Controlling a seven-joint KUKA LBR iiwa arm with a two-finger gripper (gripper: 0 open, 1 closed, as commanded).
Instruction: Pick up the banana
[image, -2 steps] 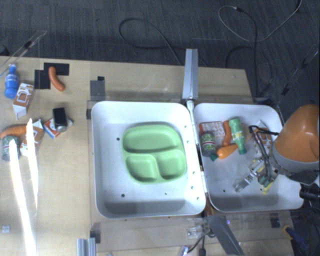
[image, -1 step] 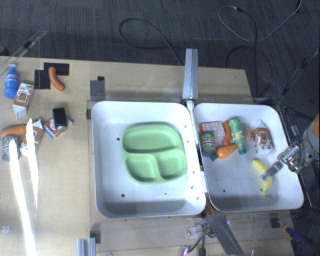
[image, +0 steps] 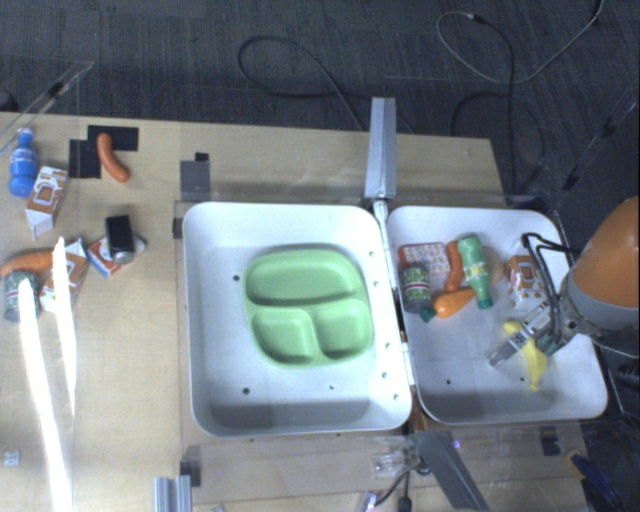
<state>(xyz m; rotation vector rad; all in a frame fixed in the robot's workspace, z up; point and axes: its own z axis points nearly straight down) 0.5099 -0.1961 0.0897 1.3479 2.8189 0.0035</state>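
The banana (image: 535, 366) is yellow and lies in the right bin (image: 470, 385), near its right wall. Part of it sits under the metal end of my gripper (image: 520, 342), which reaches in from the right and is low over the banana's upper half. The yellow shows on both sides of the gripper. The grey arm with its orange band (image: 612, 262) stands at the right edge above the bin. I cannot make out whether the banana is gripped or just lying beneath.
The right bin's upper part holds a green bottle (image: 476, 268), an orange carrot (image: 455, 301), a small can (image: 417, 290), a red packet (image: 423, 256) and a carton (image: 520, 274). A green divided tray (image: 305, 305) lies in the left bin (image: 215, 380). Loose items sit on the bench at far left.
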